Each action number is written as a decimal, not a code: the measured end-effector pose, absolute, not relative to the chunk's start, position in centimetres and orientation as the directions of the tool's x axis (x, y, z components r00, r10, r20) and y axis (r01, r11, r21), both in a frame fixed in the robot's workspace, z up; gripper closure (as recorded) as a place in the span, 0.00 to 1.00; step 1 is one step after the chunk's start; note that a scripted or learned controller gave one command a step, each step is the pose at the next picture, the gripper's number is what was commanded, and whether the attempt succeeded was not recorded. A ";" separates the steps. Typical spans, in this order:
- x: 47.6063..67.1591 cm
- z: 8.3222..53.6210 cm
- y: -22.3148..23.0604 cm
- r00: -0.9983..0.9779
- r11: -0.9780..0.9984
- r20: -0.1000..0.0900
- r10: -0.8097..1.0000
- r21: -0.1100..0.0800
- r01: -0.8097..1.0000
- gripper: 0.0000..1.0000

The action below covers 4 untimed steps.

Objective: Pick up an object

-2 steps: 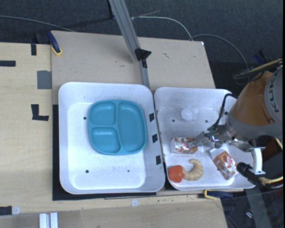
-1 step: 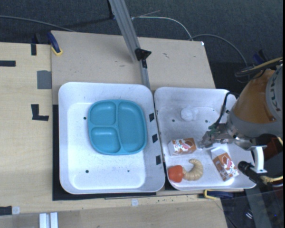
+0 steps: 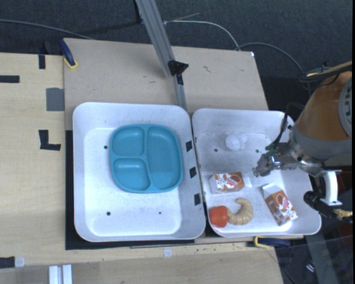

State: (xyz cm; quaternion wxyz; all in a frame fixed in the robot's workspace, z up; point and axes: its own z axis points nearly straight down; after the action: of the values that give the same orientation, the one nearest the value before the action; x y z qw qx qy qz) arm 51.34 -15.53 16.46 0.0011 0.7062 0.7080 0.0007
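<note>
Along the lower edge of the right-hand bin (image 3: 248, 120), nearest the bottom of the frame, lie a red tomato-like item (image 3: 219, 216) and a tan croissant (image 3: 242, 212), touching one another. Just right of them sits a small tilted carton (image 3: 279, 206) with a red and brown print. Above the croissant lies a flat white packet (image 3: 227, 182) printed in red. Slightly higher, at the right of the frame, the gripper (image 3: 264, 167) hangs over the bin floor between packet and carton, just beside the packet's upper right corner; nothing is seen between its fingers, and how wide they stand cannot be told. A pale, whitish object (image 3: 234, 141) lies further up the same bin, too faint to identify. Left of centre, the second bin (image 3: 92, 218) holds a blue divided plate (image 3: 147, 158). Beyond both bins, a grey metal pole (image 3: 158, 31) slants to the top edge.
</note>
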 end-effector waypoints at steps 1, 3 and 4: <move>52.1 21.0 -15.8 -0.002 0.002 -0.001 1.000 0.004 1.000 1.00; 53.3 27.5 -10.6 -0.007 0.007 0.001 1.000 0.000 1.000 1.00; 53.0 26.3 -4.7 -0.007 0.007 0.001 1.000 -0.002 1.000 1.00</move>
State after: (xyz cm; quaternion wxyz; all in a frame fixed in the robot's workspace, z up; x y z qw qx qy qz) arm 53.05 -4.68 26.31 -0.0013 0.7046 0.7096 -0.0003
